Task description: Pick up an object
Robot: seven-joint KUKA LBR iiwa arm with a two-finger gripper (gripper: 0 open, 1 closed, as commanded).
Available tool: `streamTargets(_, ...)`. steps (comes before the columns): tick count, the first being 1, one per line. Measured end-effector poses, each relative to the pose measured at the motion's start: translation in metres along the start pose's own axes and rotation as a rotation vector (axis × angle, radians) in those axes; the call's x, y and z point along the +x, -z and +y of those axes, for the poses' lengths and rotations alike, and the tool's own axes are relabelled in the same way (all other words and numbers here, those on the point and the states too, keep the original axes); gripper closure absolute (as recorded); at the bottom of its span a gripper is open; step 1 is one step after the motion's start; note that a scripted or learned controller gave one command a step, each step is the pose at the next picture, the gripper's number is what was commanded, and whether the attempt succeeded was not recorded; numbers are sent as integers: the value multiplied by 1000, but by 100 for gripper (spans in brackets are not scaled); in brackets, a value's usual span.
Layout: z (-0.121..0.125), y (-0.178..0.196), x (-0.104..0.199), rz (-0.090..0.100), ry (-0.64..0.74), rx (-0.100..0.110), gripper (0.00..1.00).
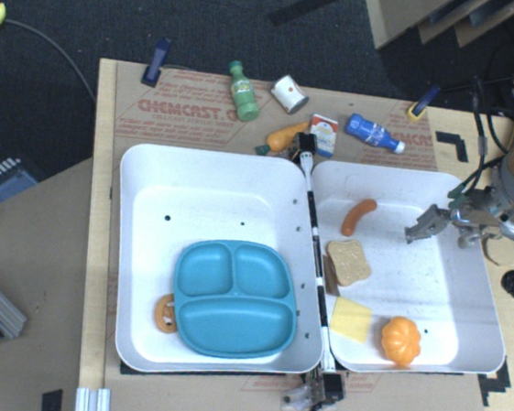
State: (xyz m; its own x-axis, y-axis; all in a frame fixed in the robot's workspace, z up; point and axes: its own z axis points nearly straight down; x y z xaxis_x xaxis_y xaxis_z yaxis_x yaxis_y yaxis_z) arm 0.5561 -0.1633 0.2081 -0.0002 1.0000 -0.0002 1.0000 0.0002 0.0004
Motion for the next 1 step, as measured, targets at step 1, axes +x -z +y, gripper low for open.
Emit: streamTargets(1, 42, -60, 40, 1, 1, 3, 0)
